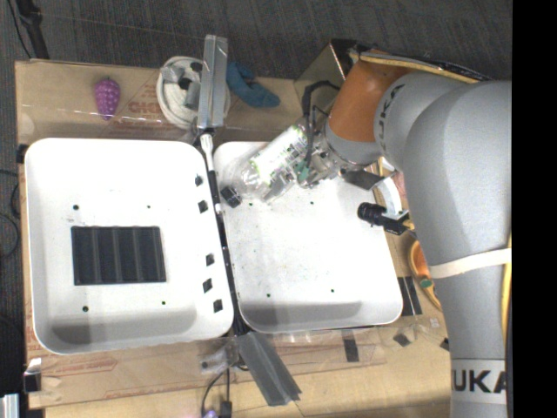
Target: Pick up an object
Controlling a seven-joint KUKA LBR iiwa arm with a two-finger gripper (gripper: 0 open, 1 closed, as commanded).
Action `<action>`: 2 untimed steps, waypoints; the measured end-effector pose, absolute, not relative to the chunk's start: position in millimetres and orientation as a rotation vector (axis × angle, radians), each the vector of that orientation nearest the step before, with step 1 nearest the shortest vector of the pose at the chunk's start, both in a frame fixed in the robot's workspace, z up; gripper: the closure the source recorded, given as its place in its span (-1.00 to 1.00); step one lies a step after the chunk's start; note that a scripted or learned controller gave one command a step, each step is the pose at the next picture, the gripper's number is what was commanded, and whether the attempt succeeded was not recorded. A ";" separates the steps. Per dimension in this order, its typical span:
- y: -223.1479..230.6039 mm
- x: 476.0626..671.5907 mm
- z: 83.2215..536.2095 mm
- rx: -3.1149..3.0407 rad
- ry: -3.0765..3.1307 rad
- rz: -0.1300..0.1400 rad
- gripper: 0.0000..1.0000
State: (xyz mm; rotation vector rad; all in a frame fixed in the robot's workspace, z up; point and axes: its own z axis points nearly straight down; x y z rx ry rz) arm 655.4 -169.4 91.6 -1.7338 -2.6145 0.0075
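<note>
Your grey arm's gripper (239,181) hangs over the right white bin's (365,307) upper-left corner. You cannot tell its finger state, nor make out a held object or its long axis. A ridged dark rectangular block (117,254) lies lengthwise left-right in the left white bin (52,329).

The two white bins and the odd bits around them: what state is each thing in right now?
Left bin: holds a dark ribbed panel, lying flat.
Right bin: tool reaches over its top-left corner.
Purple object: resting outside the bins.
Blue object: resting outside the bins.
Arm: stretched in over the right bin.
</note>
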 end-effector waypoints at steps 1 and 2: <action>-209.7 657.1 148.7 -2.202 -2.239 0.003 -1.00; -210.8 621.7 246.6 -2.216 -2.227 0.000 -1.00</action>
